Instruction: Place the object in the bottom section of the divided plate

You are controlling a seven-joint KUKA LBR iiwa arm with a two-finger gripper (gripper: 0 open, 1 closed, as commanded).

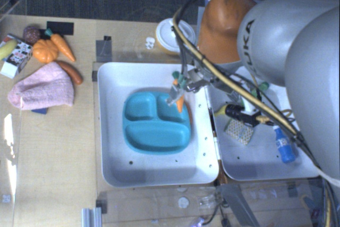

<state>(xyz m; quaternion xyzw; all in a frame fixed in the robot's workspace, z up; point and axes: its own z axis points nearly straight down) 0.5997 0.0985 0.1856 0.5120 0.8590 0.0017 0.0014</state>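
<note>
Toy carrot [180, 104] seen between fingers of gripper [176, 97], closed on it, hanging over upper right compartment of blue divided plate [139, 109] in left bin [109, 167]. Bottom section unfilled; placement judged not yet done: shift toward plate's near edge, lowering, release left.

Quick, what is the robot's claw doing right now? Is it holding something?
Gripper: closed on a small orange carrot, hanging over the top right part of the blue divided plate.
</note>
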